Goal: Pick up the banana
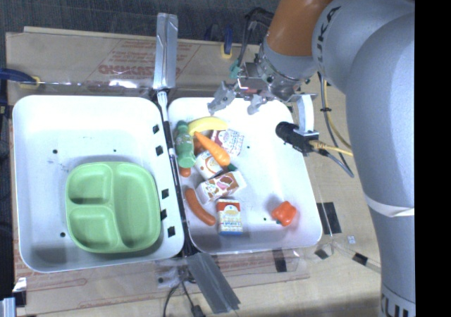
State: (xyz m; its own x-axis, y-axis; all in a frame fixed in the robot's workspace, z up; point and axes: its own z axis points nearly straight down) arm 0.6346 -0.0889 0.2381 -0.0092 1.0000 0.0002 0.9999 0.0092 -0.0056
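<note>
Grey arm (366, 97) looms over 1 curved yellow banana (206, 124).

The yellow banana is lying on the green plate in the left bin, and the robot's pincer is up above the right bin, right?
Not quite. The camera view shows the banana in the right bin, at its far end beside the carrot, not on the green plate. The plate sits in the left bin. The pincer is indeed above the right bin.
</note>
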